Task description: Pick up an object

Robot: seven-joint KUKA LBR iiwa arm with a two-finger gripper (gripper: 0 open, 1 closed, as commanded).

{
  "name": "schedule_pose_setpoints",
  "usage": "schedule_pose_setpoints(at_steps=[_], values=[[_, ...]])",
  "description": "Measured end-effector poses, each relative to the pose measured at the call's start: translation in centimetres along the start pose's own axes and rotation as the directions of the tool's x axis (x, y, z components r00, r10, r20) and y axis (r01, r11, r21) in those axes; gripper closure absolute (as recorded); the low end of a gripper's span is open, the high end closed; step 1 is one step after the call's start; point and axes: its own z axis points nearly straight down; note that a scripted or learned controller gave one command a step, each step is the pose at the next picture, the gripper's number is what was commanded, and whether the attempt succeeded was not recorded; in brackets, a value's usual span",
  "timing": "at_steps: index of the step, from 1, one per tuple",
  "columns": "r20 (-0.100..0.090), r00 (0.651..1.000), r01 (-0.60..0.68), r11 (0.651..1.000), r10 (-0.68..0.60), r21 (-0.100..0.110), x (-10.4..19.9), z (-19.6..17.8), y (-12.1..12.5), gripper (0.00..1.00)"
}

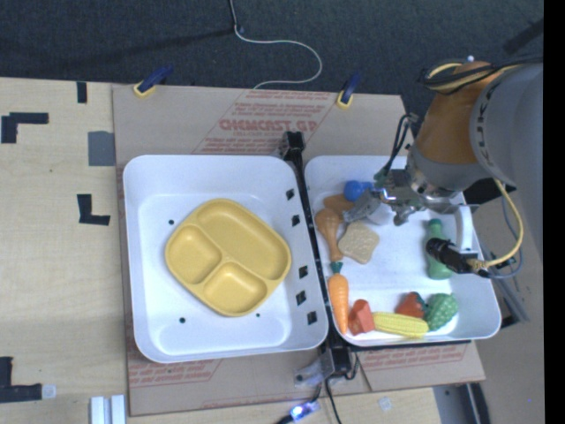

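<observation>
Two shallow white bins sit side by side on the tabletop (53, 263). The left bin (146, 237) carries a yellow divided plate (228, 255). The right bin (481, 312) holds a scatter of toy foods, and the grey arm (468, 122) with its orange band reaches over its upper part from the right.

The pincer (381, 203) hangs low above the upper middle of the right bin; whether it is wide or narrow cannot be told, and nothing is seen gripped in it. Just to its left lies a small blue ball (357, 189), close by or perhaps touching. Just below it lies a tan slice of bread (360, 243), with a brown pear-like piece (330, 223) further left against the bin's left wall.

Well apart from the pincer, along the near edge, lie a carrot (339, 295), a red piece (361, 316), a corn cob (399, 324), a strawberry-like red piece (410, 306) and a green leafy piece (440, 309). A green vegetable (437, 247) lies at the right side, partly behind a black fitting.
</observation>
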Motion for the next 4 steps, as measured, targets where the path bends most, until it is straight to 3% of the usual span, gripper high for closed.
schedule_pose_setpoints(at_steps=[1, 2, 4], values=[[0.0, 1.0, 0.0, 1.0, 0.0, 0.002, 0.1, 5.4, -0.2, 0.0], [0.0, 1.0, 0.002, 1.0, -0.002, -0.002, 0.2, 4.1, 0.0, 1.0], [0.0, 1.0, 0.002, 1.0, -0.002, -0.009, 2.2, -5.9, -0.2, 1.0]])
